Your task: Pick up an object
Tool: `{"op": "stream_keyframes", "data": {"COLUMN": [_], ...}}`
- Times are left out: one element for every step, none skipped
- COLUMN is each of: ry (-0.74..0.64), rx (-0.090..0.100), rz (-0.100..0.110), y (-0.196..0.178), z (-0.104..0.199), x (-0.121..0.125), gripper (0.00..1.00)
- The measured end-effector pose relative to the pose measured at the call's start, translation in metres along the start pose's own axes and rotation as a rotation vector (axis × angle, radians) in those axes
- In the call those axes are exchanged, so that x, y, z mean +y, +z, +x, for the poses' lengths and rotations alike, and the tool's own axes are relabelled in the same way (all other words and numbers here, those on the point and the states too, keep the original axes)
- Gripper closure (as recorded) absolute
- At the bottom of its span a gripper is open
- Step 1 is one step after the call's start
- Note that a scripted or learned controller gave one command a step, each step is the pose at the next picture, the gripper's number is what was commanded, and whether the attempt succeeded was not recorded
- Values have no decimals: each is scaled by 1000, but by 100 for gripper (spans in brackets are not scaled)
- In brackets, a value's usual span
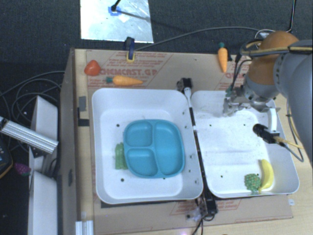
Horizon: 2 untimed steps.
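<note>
Position: the end effector (232,106) hangs low over the far left corner of the right bin (230,146), above bare white floor. Nothing is seen in its grasp. Whether it is released or clenched cannot be told from this angle.

Candidates for the pick: a banana (266,174) and a green knobbly piece (252,181) lie touching each other in the near right corner of the same bin, well apart from the end effector. In the left bin (110,111) sit a blue divided plate (153,148) and a green strip (119,156) pressed against the plate's left edge.

Risks noted:

1. A descent from the present spot would probably close on nothing, since no object lies beneath it.
2. The end effector is near the bin wall and the divider between the bins. A drop straight down or a drift leftward could strike the rim and shift the bin.
3. The banana and the green knobbly piece touch and sit tight in the corner. A grasp there may catch both, push one aside, or be blocked by the wall (a curved, smooth banana is also likely to slip out of a narrow pinch).
4. The blue divided plate is wide and flat, so it is judged a poor target. The green strip next to it leaves little room on the plate side.
</note>
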State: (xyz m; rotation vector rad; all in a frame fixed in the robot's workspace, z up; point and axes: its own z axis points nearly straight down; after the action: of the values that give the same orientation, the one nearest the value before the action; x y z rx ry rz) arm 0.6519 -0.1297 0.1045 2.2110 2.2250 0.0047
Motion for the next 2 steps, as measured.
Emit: {"op": "stream_keyframes", "data": {"ry": [-2, -4], "rx": [0, -1], "rz": [-3, -7], "y": [-11, -22], "z": [0, 0], "x": [1, 2], "gripper": [100, 100]}}
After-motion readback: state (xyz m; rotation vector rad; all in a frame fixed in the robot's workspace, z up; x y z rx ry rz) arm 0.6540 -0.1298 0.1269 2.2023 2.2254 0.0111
